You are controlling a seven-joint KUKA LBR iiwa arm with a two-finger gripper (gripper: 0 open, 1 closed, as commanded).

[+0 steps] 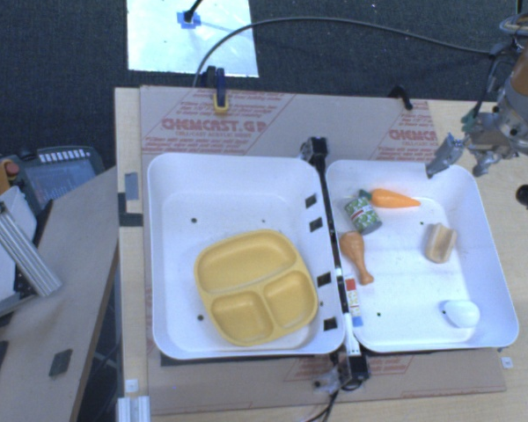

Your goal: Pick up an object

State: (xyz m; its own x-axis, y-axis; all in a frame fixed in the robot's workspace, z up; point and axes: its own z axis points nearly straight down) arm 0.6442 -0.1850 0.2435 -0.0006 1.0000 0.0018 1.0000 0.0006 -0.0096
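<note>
Two white bins are sitting side by side on the bench, and a black strip is joining them down the middle. The left bin (172, 183) is holding the biggest thing, a yellow lunch tray (255, 286) with three sections, lying flat near the front, maybe waiting for food to go in. The right bin (488, 262) is keeping the little toys apart from each other, so each one is easy to reach. A toy carrot (394, 200) is lying near the back. A small green can (363, 212) is lying tilted just beside it. A toy chicken leg (355, 254) is lying near the strip. A tan bread piece (439, 243) is resting toward the right wall, and a white egg-like thing (461, 313) is sitting in the front corner. The claw (465, 156) is hanging above the back right corner with its fingers spread apart. It is holding nothing and touching nothing. The carrot looks like the nearest toy to pick.
</note>
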